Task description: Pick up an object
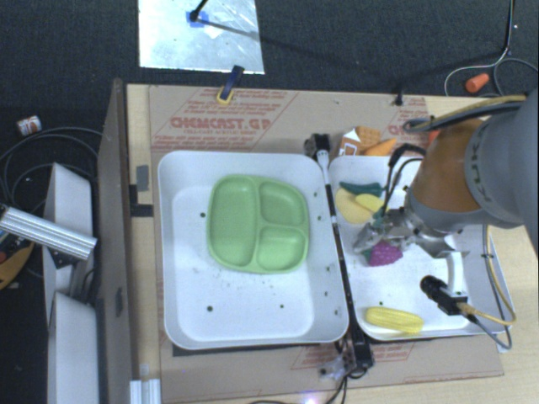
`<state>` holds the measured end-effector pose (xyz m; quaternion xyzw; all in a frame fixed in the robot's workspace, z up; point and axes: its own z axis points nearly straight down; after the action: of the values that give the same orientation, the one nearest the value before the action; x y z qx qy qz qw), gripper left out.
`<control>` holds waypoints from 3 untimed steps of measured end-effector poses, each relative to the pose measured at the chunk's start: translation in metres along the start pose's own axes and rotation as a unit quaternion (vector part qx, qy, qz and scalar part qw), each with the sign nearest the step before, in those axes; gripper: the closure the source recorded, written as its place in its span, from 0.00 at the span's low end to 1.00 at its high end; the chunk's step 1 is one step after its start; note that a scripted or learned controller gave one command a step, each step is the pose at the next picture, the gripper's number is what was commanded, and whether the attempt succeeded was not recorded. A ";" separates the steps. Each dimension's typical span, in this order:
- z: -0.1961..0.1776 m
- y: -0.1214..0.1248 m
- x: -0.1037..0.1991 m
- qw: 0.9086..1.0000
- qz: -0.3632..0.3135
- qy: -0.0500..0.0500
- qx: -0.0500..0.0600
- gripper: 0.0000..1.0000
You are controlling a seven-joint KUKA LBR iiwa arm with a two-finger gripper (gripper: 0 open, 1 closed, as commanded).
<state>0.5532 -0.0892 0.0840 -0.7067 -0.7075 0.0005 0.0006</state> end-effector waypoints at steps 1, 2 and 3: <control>-0.011 0.001 0.000 1.000 0.000 0.000 -0.002 1.00; -0.010 0.001 0.000 1.000 0.000 0.000 -0.002 0.00; -0.001 0.077 -0.007 1.000 -0.002 -0.001 -0.005 0.00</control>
<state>0.6303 -0.0956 0.0852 -0.7049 -0.7093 -0.0026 -0.0037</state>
